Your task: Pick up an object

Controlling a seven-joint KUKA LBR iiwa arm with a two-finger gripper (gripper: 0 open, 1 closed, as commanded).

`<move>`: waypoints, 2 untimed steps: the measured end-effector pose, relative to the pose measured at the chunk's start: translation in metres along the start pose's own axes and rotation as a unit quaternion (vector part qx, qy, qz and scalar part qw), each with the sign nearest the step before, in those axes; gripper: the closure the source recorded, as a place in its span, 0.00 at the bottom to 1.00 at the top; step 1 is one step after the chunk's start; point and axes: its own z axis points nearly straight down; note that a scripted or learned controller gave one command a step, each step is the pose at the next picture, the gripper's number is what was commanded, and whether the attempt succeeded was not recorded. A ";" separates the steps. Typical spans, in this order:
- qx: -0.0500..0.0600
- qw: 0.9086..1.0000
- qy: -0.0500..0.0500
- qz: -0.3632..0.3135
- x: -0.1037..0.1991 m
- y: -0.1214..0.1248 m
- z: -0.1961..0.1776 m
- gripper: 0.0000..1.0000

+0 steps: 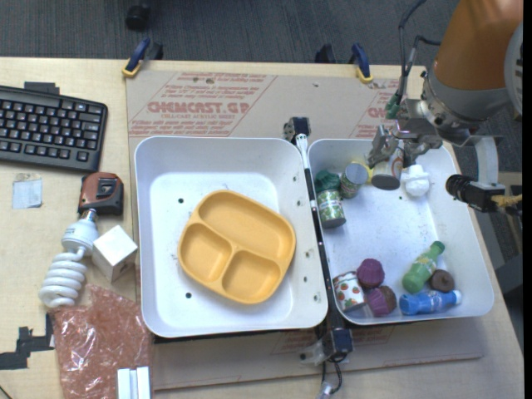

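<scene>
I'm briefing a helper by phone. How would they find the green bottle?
Look in the right-hand bin, toward its near right corner. The green bottle lies tilted there, just above a blue bottle and beside a brown ring; nothing else there is bright lime green.

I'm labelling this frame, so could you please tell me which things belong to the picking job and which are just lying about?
Job: claw; green bottle, blue bottle, purple ball, small jar in the right bin.

Lying about: keyboard, light bulb, white cube, tape measure.

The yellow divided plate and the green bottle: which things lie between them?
In the camera view, between the yellow divided plate and the green bottle lie the two bins' adjoining rims, then a purple object on the right bin's floor.
</scene>
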 end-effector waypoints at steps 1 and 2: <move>0.000 1.000 0.000 0.000 -0.016 0.005 0.013 1.00; 0.000 1.000 0.000 0.000 -0.018 -0.001 0.013 1.00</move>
